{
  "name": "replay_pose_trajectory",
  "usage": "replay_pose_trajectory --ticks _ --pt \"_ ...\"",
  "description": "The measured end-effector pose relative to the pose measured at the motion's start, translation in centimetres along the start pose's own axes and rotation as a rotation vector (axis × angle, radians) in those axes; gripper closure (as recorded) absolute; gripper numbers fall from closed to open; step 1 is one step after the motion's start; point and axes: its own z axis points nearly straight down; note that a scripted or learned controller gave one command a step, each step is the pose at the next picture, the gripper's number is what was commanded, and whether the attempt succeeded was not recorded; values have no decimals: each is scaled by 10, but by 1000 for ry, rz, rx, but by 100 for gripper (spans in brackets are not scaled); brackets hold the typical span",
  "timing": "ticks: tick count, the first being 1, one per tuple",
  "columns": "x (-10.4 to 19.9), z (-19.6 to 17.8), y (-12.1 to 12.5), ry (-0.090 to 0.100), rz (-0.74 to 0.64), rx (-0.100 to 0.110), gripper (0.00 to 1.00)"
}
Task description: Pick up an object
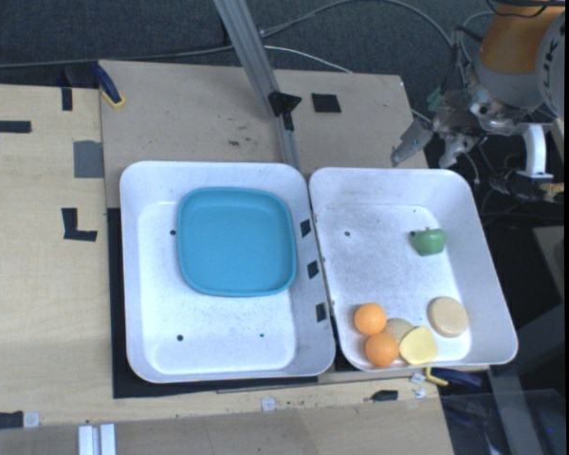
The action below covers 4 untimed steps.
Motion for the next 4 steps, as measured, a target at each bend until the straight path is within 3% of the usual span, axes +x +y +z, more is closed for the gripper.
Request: replay_pose_trajectory --ticks 3,4 --pt "-20 144 0 0 1 4 0" --pt "-19 131 1 -1 -1 0 100"
